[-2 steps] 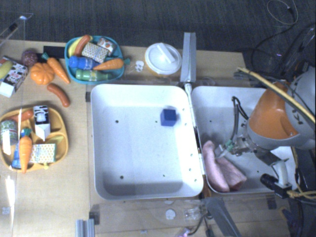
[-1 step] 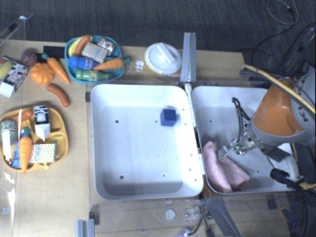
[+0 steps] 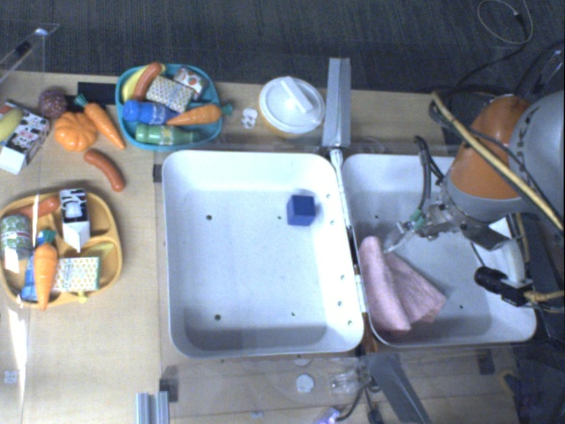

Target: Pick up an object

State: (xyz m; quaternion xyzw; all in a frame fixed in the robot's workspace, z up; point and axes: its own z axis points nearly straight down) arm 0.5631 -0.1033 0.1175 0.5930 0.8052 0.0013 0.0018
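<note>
You have the tool [image 3: 422, 225] hanging over the right bin [image 3: 503, 325], and whether its fingers are spread or closed cannot be told from this slant. The nearest candidate is the pink cloth [image 3: 395, 285], rolled and lying against that bin's left wall, just below and to the camera-left of the tool; its long axis runs from the bin's middle toward the near edge, fanning out on the right side. The blue cube [image 3: 302, 208] sits well apart in the left bin [image 3: 203, 325], across the divider. Judging by this, the cloth is the shorter reach.
</note>
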